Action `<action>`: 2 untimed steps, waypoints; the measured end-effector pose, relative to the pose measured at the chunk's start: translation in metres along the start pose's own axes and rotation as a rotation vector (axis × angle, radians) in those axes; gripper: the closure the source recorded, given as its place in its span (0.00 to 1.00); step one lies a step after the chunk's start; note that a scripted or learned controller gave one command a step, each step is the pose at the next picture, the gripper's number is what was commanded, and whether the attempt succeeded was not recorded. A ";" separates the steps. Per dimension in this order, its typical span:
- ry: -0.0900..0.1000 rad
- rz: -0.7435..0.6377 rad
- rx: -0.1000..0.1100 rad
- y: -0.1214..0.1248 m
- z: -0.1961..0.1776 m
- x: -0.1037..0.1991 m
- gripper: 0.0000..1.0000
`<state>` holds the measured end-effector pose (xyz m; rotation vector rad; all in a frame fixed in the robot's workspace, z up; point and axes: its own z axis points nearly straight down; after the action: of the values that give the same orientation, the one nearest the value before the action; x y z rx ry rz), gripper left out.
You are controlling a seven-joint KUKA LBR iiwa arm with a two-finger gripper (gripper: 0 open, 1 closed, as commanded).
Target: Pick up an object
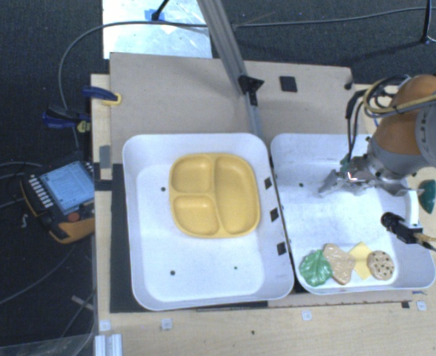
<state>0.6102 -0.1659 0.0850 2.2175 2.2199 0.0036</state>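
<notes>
So the gripper (335,183) is hovering over the upper-middle of the right bin (299,221), pointing left w/ fingers spread a fair bit apart, nothing between them; def not holding anything atm. All the pickable stuff sits bunched along the bottom edge of that same bin: green leaf (315,268), tan toast-looking piece (339,263), yellow cheese wedge (361,257), round cookie (380,265); they run in a row left to right, touching or just beside each other. So relative to the gripper everything lies toward the near edge of the surface, i.e. down in the view, w/ the toast piece prob the closest; imo the next move is a straight drop toward that row. Left bin (147,273) just has the yellow divided plate (214,195), well apart from the arm.
</notes>
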 end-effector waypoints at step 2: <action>0.000 -0.005 -0.003 0.005 -0.064 0.009 1.00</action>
<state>0.6148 -0.1572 0.1490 2.2111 2.2236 0.0063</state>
